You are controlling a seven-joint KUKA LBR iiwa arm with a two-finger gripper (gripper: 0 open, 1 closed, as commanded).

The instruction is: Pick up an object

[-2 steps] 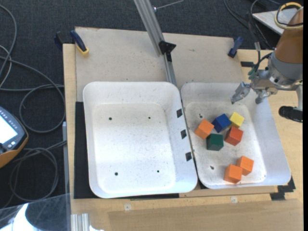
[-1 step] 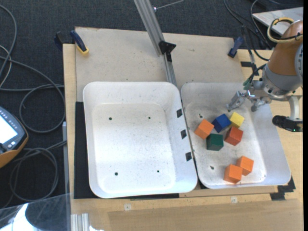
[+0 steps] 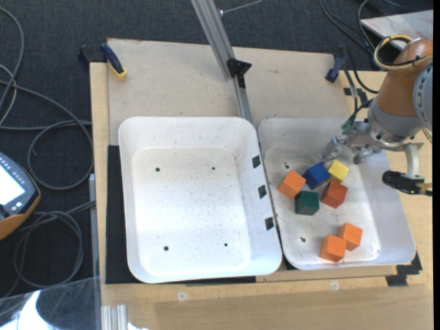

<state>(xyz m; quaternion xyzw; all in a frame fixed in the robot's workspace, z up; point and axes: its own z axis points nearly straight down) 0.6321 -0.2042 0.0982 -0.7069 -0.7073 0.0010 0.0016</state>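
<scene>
White plastic makes up both bins on my bench: the left bin [image 3: 137, 184] and the right bin [image 3: 392, 239] sit side by side on a pale wooden board [image 3: 172, 81], their inner rims touching along the middle.

From the overhead camera I see all the pickable pieces in the right bin. A cluster lies near its centre: an orange cube [image 3: 291, 183] at the left, a blue cube [image 3: 316, 175] just beside it to the upper right, a yellow cube [image 3: 338, 170] touching the blue one on its right, a dark green cube [image 3: 307, 203] below the orange and blue ones, and a red cube [image 3: 334, 194] next to the green. Two more orange cubes [image 3: 341, 242] sit together lower down, apart from the cluster, near the bin's front edge.

My arm [image 3: 402, 91] comes in from the right, its orange band above the grey wrist. The gripper [image 3: 349, 151] hangs over the upper part of the right bin, just above the yellow cube and close to the blue one. I cannot tell from this angle how the pincer is set, and I see no cube caught in it.

A metal pole [image 3: 216, 33] slants down across the board to the gap between the bins. Blue clamps [image 3: 113, 59] grip the board's far corners, and black cables [image 3: 41, 136] trail over the dark floor at the left.
</scene>
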